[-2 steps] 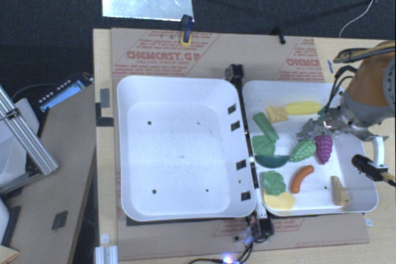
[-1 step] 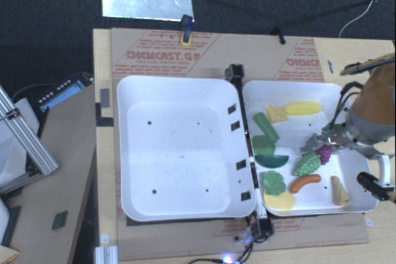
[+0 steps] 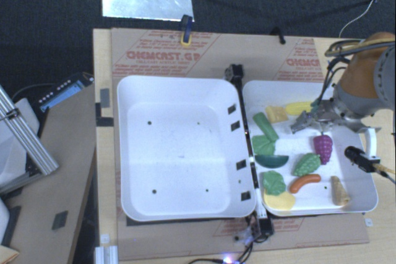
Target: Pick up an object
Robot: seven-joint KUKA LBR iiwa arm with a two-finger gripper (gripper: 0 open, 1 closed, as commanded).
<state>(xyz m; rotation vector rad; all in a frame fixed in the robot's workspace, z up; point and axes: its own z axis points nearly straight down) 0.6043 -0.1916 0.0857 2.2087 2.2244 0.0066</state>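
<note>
The right bin (image 3: 370, 200) holds several toy foods. Purple grapes (image 3: 322, 146) lie right of centre, with a green leafy piece (image 3: 306, 164) and an orange sausage (image 3: 305, 182) below them. A yellow wedge (image 3: 276, 113) and a yellow banana-like piece (image 3: 299, 107) lie at the back. A green cucumber (image 3: 265, 125), a green leaf (image 3: 263, 145) and a dark green slice (image 3: 272, 161) line the left wall. My gripper (image 3: 311, 122) hangs low over the back of this bin, just above the grapes and right of the yellow pieces.
The left bin (image 3: 179, 145) sits beside it, with black clips (image 3: 240, 164) on the shared wall. A green lump (image 3: 273, 182), a yellow disc (image 3: 279, 201) and a tan piece (image 3: 338, 190) lie along the front. A black part (image 3: 359, 157) of the arm juts over the right rim.
</note>
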